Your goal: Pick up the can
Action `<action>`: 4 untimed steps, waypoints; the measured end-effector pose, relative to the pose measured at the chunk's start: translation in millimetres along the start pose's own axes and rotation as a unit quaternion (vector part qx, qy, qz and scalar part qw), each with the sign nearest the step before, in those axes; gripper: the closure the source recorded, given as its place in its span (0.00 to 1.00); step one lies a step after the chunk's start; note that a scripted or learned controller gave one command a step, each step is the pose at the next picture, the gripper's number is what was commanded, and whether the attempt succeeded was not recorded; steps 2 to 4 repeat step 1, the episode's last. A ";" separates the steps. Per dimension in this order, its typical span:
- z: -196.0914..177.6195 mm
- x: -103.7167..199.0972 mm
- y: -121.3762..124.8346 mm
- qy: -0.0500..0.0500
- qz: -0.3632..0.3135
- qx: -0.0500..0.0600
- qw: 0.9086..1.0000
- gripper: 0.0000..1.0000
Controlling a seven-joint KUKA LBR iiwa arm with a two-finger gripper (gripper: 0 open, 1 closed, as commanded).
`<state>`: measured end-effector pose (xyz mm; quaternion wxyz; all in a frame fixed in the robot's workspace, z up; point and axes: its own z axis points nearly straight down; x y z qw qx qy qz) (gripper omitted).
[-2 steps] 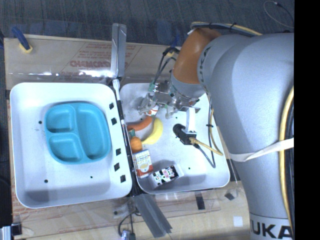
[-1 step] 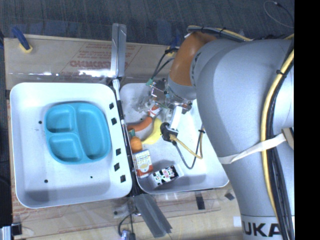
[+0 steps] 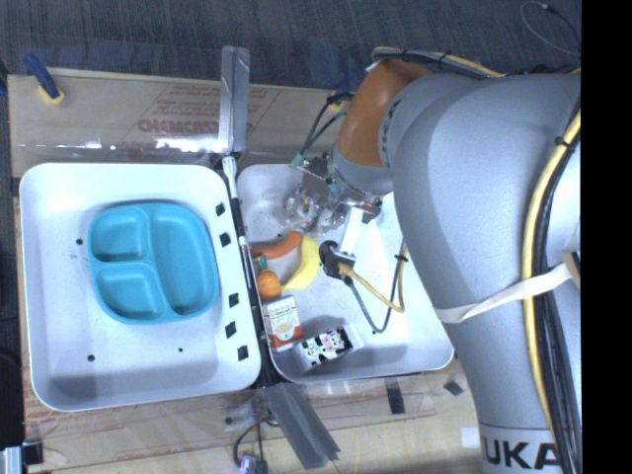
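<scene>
- The can [image 3: 283, 321], orange-labelled with a red end, lies on its side at lower centre of the frame. It sits in the right bin [image 3: 420, 349], tight against that bin's left wall.
- A small orange fruit [image 3: 268, 283] touches its upper end, a banana [image 3: 304, 265] lies just above, and a black-and-white patterned carton [image 3: 327, 345] sits just to its right.
- The gripper [image 3: 314, 205] hangs over the bin's upper part, above the banana and an orange carrot-like piece [image 3: 281, 246], and apart from the can. Whether it is open or closed cannot be told, and nothing is seen in its hold.
- The step in hand looks like the approach; the grasp is not yet made.
- The next move likely calls for travel toward the frame's bottom, then a descent between wall and carton, where room is scant.
- The arm [image 3: 474, 215] covers the bin's right side. The left bin [image 3: 49, 265] holds a blue tray [image 3: 153, 262].
</scene>
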<state>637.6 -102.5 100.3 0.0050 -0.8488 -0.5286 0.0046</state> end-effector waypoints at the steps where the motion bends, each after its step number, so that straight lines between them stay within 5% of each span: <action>1: -143.6 -1.4 5.1 0.001 -0.115 -0.006 0.993 1.00; 4: -143.6 -1.4 5.1 0.001 -0.115 -0.006 0.993 1.00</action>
